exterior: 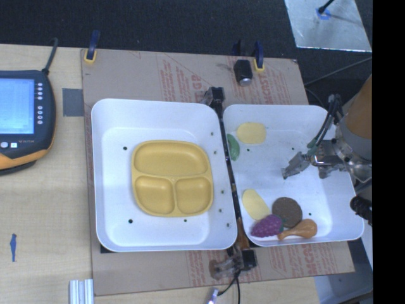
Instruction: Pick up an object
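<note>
The pincer [296, 167] hangs over the middle of the right bin [286, 114], reaching in from the right side; whether its fingers are spread or pressed together cannot be told from this view, and nothing is seen between them. It stands apart from every object in the bin.

Candidate objects, all lying loose on the bin floor: a pale yellow disc [251, 132] near the far wall; a green piece [233, 147] against the divider side; a yellow oval piece [255, 203] towards the near left; a dark brown round piece [287, 209] just beside it; a purple grape bunch [267, 225] and a tan wooden-looking spoon-shaped item [299, 230] along the near wall, the last three close together or touching.

The left bin [101, 170] carries a yellow three-compartment tray [172, 177]. A teach pendant [22, 119] rests at the left of the worktop [44, 233].

Assessment: the pick is not yet done. No object is raised or gripped. Remaining, in my judgement: select a target, descend, close on it, lift. The clustered near-wall items look the harder grasp.
</note>
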{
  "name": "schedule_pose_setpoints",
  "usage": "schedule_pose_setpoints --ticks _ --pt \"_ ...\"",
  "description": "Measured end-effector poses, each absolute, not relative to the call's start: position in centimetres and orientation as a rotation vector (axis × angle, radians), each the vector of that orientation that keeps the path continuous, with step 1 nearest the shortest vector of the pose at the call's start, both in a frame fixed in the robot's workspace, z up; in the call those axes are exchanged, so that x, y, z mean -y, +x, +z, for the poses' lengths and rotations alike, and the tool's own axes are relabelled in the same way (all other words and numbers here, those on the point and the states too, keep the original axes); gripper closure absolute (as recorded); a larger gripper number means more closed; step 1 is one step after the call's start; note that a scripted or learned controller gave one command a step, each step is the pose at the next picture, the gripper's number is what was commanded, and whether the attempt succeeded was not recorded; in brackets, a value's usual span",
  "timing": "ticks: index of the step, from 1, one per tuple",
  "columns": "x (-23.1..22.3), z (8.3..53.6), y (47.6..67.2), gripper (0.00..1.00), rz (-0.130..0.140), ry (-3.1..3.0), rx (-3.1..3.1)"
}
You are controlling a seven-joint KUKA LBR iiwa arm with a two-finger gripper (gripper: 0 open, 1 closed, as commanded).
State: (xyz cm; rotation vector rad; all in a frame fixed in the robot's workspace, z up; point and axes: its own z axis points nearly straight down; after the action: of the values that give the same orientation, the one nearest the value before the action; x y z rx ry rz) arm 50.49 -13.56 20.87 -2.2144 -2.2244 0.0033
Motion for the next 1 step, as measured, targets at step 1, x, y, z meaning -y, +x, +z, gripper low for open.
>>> schedule_pose_setpoints --ticks 1 --pt "15.79 9.05 48.08 0.00 0.005 -2.213 2.223"
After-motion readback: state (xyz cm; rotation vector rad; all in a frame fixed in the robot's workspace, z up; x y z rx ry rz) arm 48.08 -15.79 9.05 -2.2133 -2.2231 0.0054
